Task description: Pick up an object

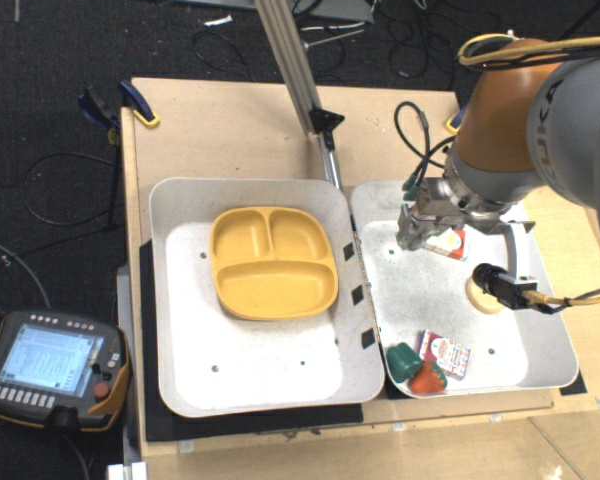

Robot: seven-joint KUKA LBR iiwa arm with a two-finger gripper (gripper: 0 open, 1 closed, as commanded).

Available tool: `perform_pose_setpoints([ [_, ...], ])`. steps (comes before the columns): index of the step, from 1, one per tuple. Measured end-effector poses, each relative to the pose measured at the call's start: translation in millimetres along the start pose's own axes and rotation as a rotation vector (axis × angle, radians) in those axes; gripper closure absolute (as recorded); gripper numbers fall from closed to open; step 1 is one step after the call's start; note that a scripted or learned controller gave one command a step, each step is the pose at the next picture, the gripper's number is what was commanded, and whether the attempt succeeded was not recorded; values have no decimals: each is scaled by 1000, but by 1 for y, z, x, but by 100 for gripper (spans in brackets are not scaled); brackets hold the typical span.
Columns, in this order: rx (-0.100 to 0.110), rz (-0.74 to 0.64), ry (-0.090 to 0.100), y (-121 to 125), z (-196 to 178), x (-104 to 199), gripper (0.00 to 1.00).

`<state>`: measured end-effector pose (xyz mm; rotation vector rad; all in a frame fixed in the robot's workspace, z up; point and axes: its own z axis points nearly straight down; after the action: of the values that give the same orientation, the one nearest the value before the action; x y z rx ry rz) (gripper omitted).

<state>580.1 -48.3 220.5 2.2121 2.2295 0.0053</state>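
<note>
Carton, small, red and white (447,243), lies at the back of the right bin (550,363), partly under the pincer (420,230); likely light, thin-walled, crushable, best taken across its narrow sides. Pincer's opening: cannot tell, and no hold visible. Largest to smallest: tabletop (230,128), left bin (180,368), yellow divided plate (275,263), printed packet (446,353), green and red pieces (412,366) in the near corner.
</note>
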Motion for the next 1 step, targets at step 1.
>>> perform_pose_setpoints([
  [1, 1, 0, 0, 6, -10, 49, 100],
])
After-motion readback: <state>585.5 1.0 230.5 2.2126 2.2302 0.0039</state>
